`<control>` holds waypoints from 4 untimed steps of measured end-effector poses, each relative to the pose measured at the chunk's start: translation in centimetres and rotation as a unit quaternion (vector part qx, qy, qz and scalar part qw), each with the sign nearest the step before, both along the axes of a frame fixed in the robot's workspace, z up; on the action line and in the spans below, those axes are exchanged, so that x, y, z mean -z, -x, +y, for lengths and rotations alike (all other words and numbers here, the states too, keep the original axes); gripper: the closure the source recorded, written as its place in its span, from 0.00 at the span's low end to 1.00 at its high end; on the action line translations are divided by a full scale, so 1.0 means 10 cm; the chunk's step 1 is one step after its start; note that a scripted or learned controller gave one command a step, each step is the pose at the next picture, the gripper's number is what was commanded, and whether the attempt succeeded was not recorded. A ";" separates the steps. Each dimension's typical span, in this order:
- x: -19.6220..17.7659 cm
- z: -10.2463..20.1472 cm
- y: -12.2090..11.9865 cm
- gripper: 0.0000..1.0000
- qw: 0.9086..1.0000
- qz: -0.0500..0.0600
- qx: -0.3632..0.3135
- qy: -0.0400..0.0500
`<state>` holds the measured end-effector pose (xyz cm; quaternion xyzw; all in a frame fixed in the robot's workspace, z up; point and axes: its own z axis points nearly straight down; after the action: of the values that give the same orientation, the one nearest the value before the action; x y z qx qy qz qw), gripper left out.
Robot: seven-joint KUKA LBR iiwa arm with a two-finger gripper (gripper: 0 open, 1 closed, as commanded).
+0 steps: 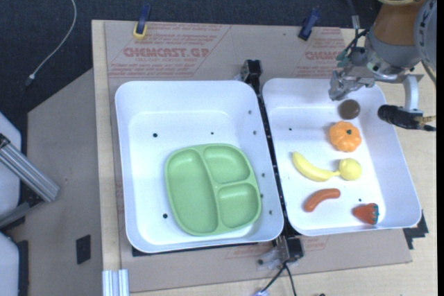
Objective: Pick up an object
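My gripper (345, 88) hangs over the back of the right bin (298, 97), coming down from the orange-banded wrist at the upper right. Just below it a small brown round object (349, 108) lies on the bin floor, close to the gripper tip; whether they touch I cannot tell. In front of that sits an orange pumpkin-like fruit (345, 136). Farther forward lie a yellow banana (312, 168), a small lemon (350, 169), a red sausage (321, 199) and a red strawberry-like piece (366, 213).
A green three-compartment plate (211, 187) rests in the left bin (139, 114). A black clamp (251, 70) sits at the back where the bins meet. A black part of the arm (401, 116) juts over the right bin's right rim.
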<state>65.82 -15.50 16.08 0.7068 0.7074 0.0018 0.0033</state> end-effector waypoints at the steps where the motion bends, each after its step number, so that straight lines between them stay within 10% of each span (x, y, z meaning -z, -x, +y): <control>1: -0.45 -0.02 0.03 1.00 1.000 0.000 0.001 0.000; 2: -0.92 -0.05 -0.05 1.00 1.000 0.000 0.000 0.000; 4: -0.97 0.97 0.52 1.00 1.000 0.006 -0.002 -0.002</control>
<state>60.58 -5.78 25.78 0.7055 0.7087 -0.0005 -0.0022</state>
